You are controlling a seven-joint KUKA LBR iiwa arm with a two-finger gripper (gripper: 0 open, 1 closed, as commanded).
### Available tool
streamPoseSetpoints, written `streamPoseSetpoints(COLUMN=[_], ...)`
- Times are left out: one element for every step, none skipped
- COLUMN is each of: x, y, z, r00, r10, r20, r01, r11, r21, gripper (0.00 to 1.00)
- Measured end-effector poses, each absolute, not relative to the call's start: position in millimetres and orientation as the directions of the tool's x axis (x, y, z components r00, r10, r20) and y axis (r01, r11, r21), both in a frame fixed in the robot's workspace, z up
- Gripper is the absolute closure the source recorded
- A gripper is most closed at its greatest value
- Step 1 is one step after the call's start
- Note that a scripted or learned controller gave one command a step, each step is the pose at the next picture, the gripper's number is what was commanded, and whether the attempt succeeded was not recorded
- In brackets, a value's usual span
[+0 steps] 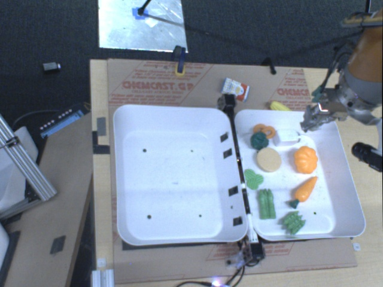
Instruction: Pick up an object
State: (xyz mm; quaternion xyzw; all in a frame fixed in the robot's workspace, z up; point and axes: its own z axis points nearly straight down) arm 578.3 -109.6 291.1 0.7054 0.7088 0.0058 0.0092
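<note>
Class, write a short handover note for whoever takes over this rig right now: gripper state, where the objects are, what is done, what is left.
Gripper: above the right bin's far edge; whether it is open or shut can't be told, and nothing is seen held.
Objects: toy pumpkin, carrot, round cream disc, dark green piece and other toy food lie in the right bin.
Done: nothing picked yet.
Left: lower, grasp one object, lift.

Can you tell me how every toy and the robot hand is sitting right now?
Gripper: above the right bin's far edge, nothing seen in it.
Pumpkin: resting in the right bin.
Carrot: lying tilted.
Cream disc: lying flat.
Asparagus: lying flat.
Pretzel: lying flat, beside the dark broccoli.
Banana: outside the bin, on the bench.
Left bin: flat on the bench.
</note>
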Motion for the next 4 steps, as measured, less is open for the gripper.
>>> streamPoseSetpoints(x=[540.6,600.4,605.8,660.6], y=[-77.9,-62.5,-25.0,34.7], z=[214.1,266.7,254.5,283.7], r00=[-0.003,-0.008,-0.008,-0.011], r10=[1.000,1.000,1.000,1.000], r20=[0.003,-0.001,0.001,0.002], r01=[1.000,1.000,1.000,1.000], r11=[0.003,0.008,0.008,0.011], r21=[-0.007,0.011,0.001,0.009], gripper=[1.00,1.00,1.00,1.00])
